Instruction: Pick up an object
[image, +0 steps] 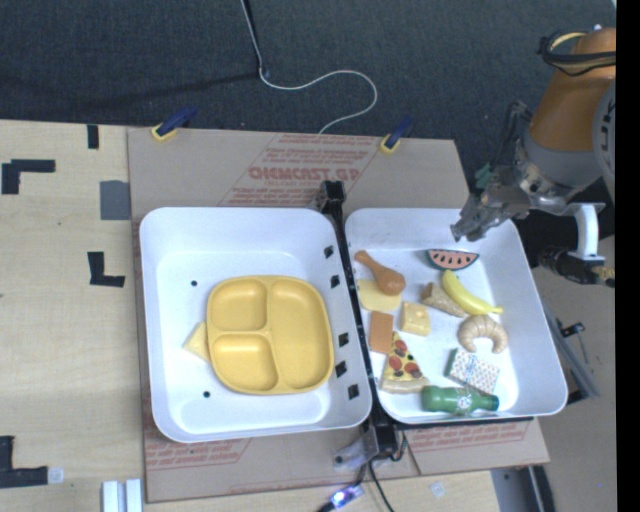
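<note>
Watermelon slice (452, 259), red with green rind, just below tool (468, 229); tool's state impossible to tell

left bin (160, 300): holding a plate (270, 333)
right bin (535, 330): holding toy food (440, 320)
gripper (468, 229): hanging over right bin's far edge

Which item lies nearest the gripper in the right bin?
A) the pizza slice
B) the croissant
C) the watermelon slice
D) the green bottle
C: the gripper hangs over the far right corner of the right bin, and the watermelon slice lies just below it in the view, while the green bottle, pizza slice and croissant lie farther toward the near edge.
</note>
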